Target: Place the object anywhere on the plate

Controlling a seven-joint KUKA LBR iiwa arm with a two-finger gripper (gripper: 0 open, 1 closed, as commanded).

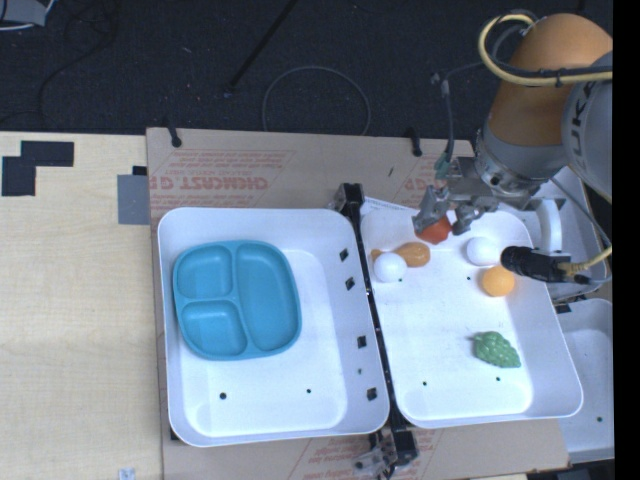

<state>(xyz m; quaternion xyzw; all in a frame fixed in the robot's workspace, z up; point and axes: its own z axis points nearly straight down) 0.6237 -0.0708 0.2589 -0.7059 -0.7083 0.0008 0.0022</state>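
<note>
Our end effector [447, 220] grips the red object [434, 232] above the right bin's [540, 393] far edge, so we should lift clear of the divider [362, 298] and carry it left to the plate [237, 299].

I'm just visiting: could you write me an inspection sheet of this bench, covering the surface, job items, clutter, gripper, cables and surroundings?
Surface: two shallow white bins side by side on cardboard.
Job's things: blue three-compartment plate in left bin; small red object at the gripper's tip.
Clutter: right bin holds two white balls, amber lump, orange ball, green bumpy piece.
Gripper: two-finger gripper low over right bin's far edge.
Cables: yellow hose looped on arm.
Surroundings: dark floor with wires.
</note>
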